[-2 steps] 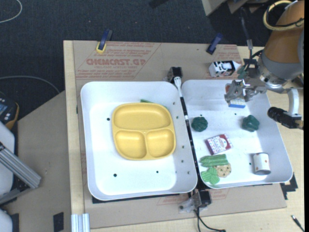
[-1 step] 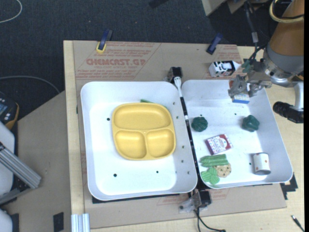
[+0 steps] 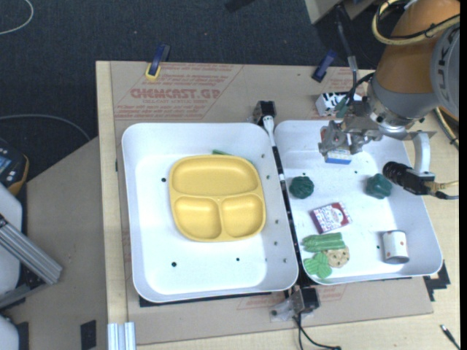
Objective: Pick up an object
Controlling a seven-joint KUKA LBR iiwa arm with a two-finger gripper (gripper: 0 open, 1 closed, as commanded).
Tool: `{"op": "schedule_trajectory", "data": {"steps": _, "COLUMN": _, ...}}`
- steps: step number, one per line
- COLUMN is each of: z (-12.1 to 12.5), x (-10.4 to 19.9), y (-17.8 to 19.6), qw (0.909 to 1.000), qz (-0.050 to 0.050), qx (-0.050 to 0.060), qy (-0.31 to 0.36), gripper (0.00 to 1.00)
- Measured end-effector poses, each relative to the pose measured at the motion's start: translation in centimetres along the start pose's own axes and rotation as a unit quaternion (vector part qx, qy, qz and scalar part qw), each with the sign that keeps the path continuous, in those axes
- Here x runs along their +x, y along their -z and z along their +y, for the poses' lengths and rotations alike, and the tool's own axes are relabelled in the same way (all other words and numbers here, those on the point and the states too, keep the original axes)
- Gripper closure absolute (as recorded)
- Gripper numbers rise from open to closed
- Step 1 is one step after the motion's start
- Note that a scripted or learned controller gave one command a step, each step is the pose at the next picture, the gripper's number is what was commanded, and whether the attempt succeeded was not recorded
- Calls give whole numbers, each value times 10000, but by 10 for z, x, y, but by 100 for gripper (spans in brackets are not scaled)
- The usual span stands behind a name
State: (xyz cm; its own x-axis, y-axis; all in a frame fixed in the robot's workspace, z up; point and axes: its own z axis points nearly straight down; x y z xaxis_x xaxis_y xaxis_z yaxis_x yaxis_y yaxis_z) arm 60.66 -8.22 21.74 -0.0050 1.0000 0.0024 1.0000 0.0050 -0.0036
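The worktop (image 3: pixel 109 195) carries two white bins. The left bin (image 3: pixel 146 246) holds a yellow divided plate (image 3: pixel 217 196). Over the right bin's (image 3: pixel 419 246) far side, the jaws (image 3: pixel 339 146) grip a small blue-and-white block (image 3: pixel 338 156).

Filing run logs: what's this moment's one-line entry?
end effector: above right bin far end | grasp: unconfirmed | yellow tray: left bin
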Motion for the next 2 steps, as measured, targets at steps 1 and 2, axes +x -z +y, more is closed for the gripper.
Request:
{"op": "schedule_trajectory", "data": {"steps": 1, "z": -7, "x": 51, "y": 8, "qw": 10000, "qz": -3, "qx": -2, "qy": -7, "gripper": 100}}
{"op": "schedule_trajectory", "data": {"steps": 2, "z": -31, "x": 104, "y": 17, "qw": 10000, "qz": 3, "qx": 1, "qy": 7, "gripper": 100}}
